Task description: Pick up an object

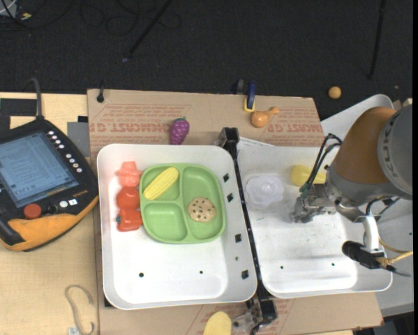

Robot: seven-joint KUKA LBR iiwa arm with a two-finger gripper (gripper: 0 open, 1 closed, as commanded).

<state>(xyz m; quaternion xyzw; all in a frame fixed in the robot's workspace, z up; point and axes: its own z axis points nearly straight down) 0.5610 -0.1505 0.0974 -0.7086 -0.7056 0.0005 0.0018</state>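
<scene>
My gripper (303, 213) hangs low over the right bin (313, 271), near its middle, with the grey arm and orange band behind it to the right. A clear plastic cup or lid (264, 190) lies just left of the gripper, apart from it. A yellow object (303, 174) sits behind the gripper near the bin's far side, partly hidden by a cable. In the left bin (167, 278) a green divided plate (184, 232) carries a corn cob (159, 182) and a cookie (202, 209). A red-orange toy figure (128, 197) lies left of the plate.
A purple grape bunch (179, 130) and an orange pear-shaped toy (262, 116) rest on the cardboard behind the bins. A teach pendant (34, 180) lies at the left. A yellow object (218, 322) sits below the bins. A small orange ball (334, 92) lies at the far right.
</scene>
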